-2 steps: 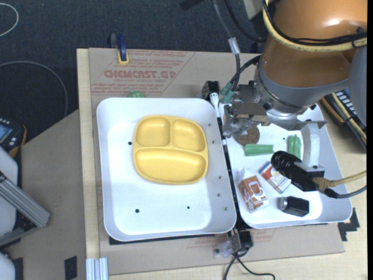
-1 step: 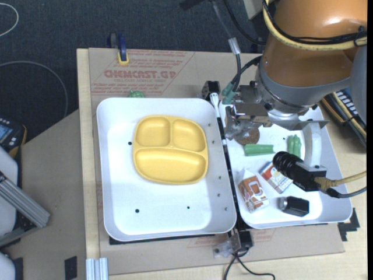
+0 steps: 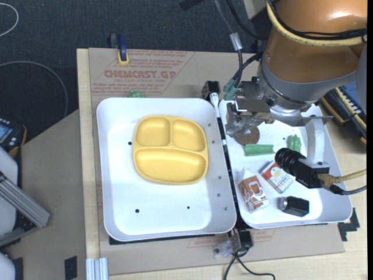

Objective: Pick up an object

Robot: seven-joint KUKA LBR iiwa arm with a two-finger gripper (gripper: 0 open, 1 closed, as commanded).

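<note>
My gripper reaches down into the far left part of the right bin. It hangs right over a brown round object, which its body partly hides. Just in front of that object lies a green cylinder. A second green item lies to the right. Nearer the front sit a red and white box, a brown packet and a small black object.
The left bin holds a yellow divided plate. A dark rail runs between the two bins. The large grey and orange arm covers the far right of the right bin.
</note>
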